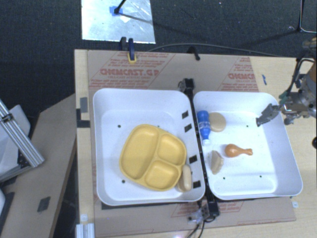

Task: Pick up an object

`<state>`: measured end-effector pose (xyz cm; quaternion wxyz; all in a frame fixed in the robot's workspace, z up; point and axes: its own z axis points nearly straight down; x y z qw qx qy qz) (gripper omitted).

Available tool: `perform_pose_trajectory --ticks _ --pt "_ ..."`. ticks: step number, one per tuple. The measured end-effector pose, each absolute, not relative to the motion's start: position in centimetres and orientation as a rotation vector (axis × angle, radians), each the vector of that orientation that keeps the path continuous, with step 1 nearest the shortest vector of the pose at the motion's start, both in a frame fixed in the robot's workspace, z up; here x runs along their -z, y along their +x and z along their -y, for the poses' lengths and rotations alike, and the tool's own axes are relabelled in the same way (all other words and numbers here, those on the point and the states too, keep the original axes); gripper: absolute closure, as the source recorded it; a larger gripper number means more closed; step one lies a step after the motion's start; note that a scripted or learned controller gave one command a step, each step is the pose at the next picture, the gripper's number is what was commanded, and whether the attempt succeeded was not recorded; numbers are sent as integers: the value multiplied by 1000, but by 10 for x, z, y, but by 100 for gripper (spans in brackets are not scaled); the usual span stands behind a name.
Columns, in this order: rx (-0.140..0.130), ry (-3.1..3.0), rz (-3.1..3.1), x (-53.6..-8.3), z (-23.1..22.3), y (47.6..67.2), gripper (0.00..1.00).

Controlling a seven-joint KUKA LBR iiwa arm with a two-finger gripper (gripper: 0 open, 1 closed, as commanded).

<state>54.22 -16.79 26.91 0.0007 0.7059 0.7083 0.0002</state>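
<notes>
Over at the right edge of the right bin (pixel 277 148) the gripper (pixel 267 114) hangs above the rim w/ nothing in it, so the pick hasn't started as far as I can judge. One dark finger pokes out toward the bin's middle; I can't tell if the fingers are apart or together from this angle, and nothing sits between them. It touches no object.

Candidates all lie untouched in the right bin: an orange drumstick-shaped toy (pixel 238 151) near the centre, closest to the gripper but apart from it; a blue bottle (pixel 203 124) along the left wall; a round tan piece (pixel 217 122) just beside the bottle; a pale wedge-shaped piece (pixel 216 161) lower down. Left bin (pixel 114 108) has a yellow divided tray (pixel 153 157) w/ a beige lump (pixel 185 178) at its lower right corner.

Left to do, by my read: pretty much everything, i.e. move in over an object, descend, close, lift.
</notes>
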Motion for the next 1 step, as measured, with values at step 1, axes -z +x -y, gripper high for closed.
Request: perform_pose_trajectory --ticks 1 --pt "1 2220 -2224 -228 167 544 0"
